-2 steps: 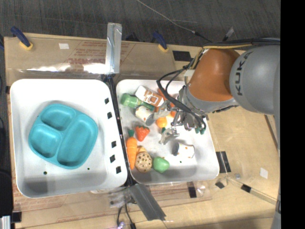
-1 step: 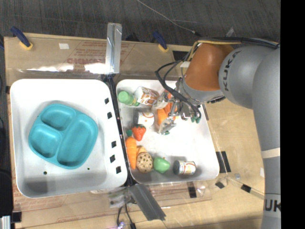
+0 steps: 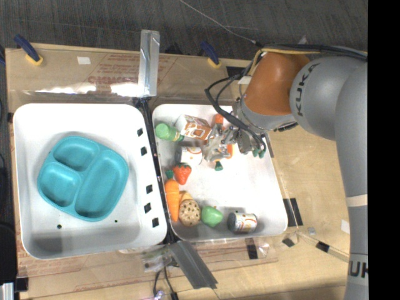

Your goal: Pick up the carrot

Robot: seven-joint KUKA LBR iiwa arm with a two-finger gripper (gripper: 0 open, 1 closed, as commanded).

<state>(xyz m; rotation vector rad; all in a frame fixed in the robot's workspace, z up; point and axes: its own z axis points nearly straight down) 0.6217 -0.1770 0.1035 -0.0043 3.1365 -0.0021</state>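
In right bin: tapered orange carrot (image 3: 172,197) | hand (image 3: 220,147) metallic, grip state unclear

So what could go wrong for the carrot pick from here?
The carrot lies against the right bin's left wall, with a strawberry at its top and a cookie at its lower end, so fingers may catch a neighbour or the wall. The gripper sits among clutter at the bin's top, well off the carrot, and may drag something along.

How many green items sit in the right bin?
2: one green item at the bin's upper left corner, another near the bottom edge beside the cookie. The arm may hide more.
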